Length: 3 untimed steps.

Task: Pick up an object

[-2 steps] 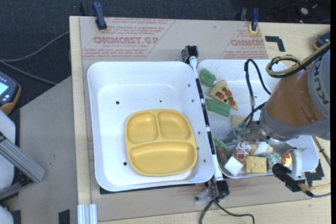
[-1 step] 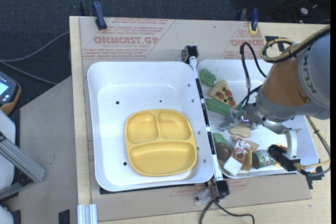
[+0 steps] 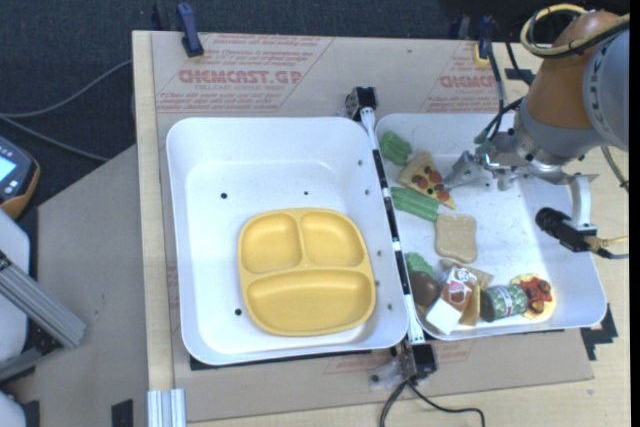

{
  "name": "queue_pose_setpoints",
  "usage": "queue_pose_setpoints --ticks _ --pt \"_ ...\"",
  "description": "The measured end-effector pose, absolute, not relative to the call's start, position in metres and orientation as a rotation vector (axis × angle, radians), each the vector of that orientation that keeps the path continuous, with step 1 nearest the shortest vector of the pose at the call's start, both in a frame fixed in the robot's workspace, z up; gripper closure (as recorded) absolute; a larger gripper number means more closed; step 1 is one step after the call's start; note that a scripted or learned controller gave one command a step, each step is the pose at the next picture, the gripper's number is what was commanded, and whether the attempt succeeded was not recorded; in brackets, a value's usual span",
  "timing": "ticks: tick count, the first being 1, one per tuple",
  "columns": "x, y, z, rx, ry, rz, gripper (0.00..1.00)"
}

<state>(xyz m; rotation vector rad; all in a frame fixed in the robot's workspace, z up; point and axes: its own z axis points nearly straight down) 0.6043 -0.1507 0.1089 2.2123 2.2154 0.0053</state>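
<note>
Left of the right-hand white plastic bin (image 3: 590, 287) sits a yellow three-compartment plate (image 3: 304, 270); inside it, the triangular pizza-slice toy (image 3: 424, 178) lies beside the grey gripper (image 3: 480, 165). Jaw state unclear, so we would centre above the slice before descending.

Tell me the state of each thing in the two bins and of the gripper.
Yellow divided plate: upright, compartments bare, left bin.
Pizza slice: flat, right bin.
Bread slice: flat, right bin.
Gripper: low beside the pizza slice, holding nothing visible.

Grey arm (image 3: 585, 85) from the right, hand (image 3: 470, 167) low, angled left
</note>
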Motion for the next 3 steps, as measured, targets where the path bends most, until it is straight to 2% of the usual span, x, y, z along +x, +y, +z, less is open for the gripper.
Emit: queue_pose_setpoints --ticks 1,2,3 --pt "0.542 -0.111 0.083 2.227 2.227 -0.004 0.00" --pt "0.559 -0.166 0.168 2.218 2.209 0.004 0.00" --pt "0.531 -0.119 0.088 2.225 2.230 -0.004 0.00"
